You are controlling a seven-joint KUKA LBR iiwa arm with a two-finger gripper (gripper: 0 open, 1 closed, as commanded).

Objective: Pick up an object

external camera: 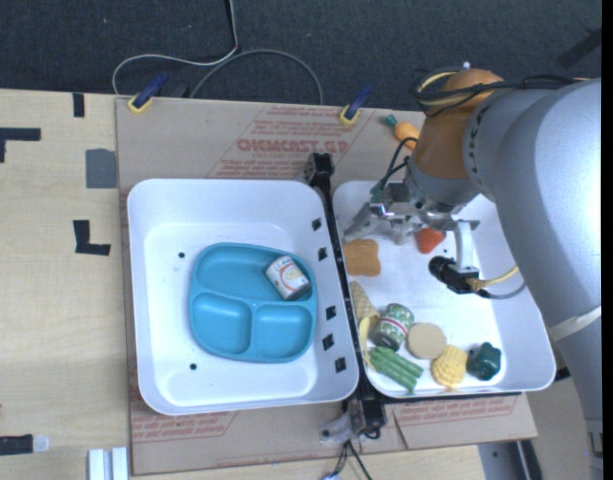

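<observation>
White plastic bins sit side by side on a cardboard sheet (276, 138) on the wooden bench. The left bin (156, 218) has a blue tray (236, 308) with three compartments, and a small can (288, 277) lies tipped over on the tray's far right corner, roughly over the top right compartment.

The right bin (531, 338) holds all the toy food. A brown bread piece (363, 258) sits near the bin's left wall, about mid-depth. Closer to the near edge there's a cluster: a yellowish strip (363, 303) along the left wall, a green-label can (393, 325), a tan round cookie thing (426, 341), a green pod (395, 366), a yellow corn (448, 366) and a dark green broccoli-ish piece (484, 360) at the near right. They're all packed close, several touching.

The arm (526, 168) comes in from the right and covers the far part of the right bin. The gripper (401, 218) is down low at the far left of that bin, just beyond the bread. An orange-red thing (430, 238) peeks out just right of the gripper, can't tell what it is or whether it's being held. Honestly can't make out if the hand is clenched or released from this angle. Two blue clips (356, 103) pin the cardboard at the far edge.
</observation>
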